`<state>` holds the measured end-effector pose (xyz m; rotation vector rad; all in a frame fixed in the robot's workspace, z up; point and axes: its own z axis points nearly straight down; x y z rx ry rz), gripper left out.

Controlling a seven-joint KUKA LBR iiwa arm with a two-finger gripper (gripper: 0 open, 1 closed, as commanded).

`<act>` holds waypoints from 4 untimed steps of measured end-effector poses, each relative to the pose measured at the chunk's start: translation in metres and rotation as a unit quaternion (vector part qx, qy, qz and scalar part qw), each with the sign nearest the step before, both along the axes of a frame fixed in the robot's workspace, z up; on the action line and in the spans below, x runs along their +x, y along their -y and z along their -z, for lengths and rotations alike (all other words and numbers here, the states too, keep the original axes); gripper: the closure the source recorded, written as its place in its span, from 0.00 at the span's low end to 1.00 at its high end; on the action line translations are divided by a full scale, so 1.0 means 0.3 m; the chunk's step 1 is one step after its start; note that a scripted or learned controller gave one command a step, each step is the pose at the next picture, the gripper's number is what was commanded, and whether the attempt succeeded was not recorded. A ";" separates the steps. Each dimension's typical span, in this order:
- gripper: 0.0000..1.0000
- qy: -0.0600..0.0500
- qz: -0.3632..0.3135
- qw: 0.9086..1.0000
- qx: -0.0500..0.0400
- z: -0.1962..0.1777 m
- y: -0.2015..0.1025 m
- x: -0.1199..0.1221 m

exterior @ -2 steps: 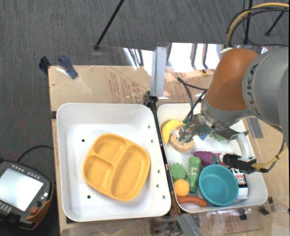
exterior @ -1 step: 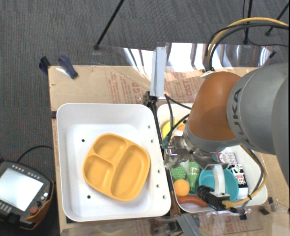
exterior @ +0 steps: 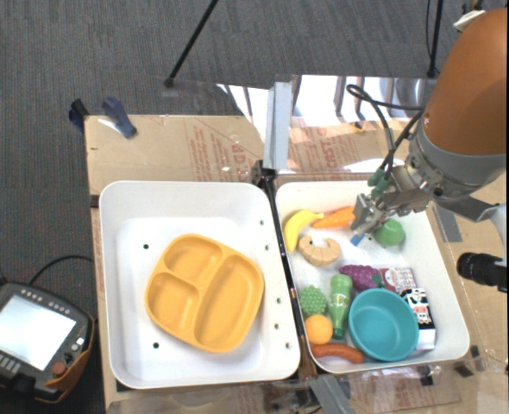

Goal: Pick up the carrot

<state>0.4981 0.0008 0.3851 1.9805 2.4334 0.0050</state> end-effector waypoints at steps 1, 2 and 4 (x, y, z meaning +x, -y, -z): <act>1.00 -0.006 -0.221 0.975 0.000 0.354 0.078 -0.076; 1.00 -0.003 -0.138 0.990 -0.001 0.204 0.296 0.140; 0.00 -0.010 -0.143 0.990 0.002 0.554 0.346 0.406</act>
